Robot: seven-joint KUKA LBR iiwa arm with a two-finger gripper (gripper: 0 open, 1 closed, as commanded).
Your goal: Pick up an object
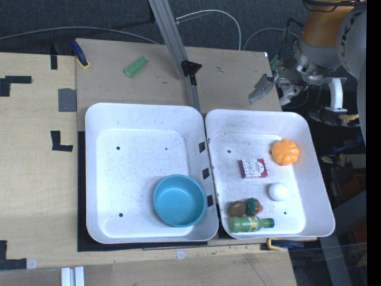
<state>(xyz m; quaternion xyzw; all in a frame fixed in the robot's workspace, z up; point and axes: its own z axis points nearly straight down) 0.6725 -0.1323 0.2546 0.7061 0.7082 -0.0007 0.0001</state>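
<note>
The pincer hangs at the upper right, above the right bin; I cannot tell if it is spread. Nothing is picked yet. Next it must drop toward the orange pumpkin at middle right.

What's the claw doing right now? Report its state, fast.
Claw: above the far rim of the right bin, nothing between its fingers; open or shut cannot be told.

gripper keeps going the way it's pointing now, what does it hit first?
Probably the bare bench top just behind the right bin. The gripper points down-left there, and its height is unclear.
</note>
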